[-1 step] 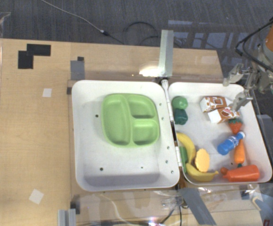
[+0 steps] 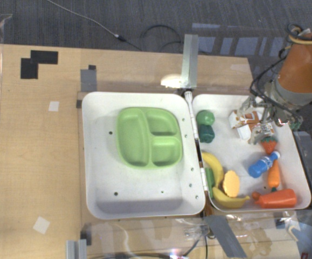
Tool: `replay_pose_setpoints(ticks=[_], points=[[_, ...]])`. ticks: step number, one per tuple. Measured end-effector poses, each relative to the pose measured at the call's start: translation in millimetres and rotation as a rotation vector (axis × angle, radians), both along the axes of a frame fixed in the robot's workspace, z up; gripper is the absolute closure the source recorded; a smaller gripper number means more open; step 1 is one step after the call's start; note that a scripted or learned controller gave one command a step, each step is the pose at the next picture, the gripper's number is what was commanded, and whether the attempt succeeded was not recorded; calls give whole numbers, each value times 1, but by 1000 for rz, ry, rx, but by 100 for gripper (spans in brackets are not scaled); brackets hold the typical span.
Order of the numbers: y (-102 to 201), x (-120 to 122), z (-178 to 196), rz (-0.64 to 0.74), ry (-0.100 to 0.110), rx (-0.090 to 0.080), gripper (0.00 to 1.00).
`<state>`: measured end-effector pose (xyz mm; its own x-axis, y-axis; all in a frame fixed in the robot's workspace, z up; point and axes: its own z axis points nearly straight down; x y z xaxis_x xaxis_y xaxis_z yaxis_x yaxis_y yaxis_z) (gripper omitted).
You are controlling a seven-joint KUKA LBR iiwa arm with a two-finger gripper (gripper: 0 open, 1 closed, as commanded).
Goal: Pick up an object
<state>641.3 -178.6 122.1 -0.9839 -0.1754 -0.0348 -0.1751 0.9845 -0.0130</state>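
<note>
The left shallow white bin (image 2: pixel 96 193) holds a pale green plastic divided tray (image 2: pixel 148 137). The right white bin (image 2: pixel 302 169) holds a green cylinder (image 2: pixel 205 125), yellow bananas (image 2: pixel 215 169), a blue bottle (image 2: pixel 263 165) and orange carrot-like toys (image 2: pixel 276 198). The gripper (image 2: pixel 262 125) hovers over its far side by a small white object (image 2: pixel 238 121); how it is set cannot be told.

Arm (image 2: pixel 301 69) enters from the right, orange band above the wrist, cables looped beside it. Wrist points down. Hand (image 2: pixel 259 124) hangs low at the arm's tip, its metal parts a blurred tangle.
</note>
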Motion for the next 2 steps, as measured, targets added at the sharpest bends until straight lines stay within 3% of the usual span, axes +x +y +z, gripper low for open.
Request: replay_pose_setpoints(ticks=[1, 2], points=[[-15, -53, -25, 145, 7, -5, 0], [12, -17, -34, 101, 27, 5, 0]])
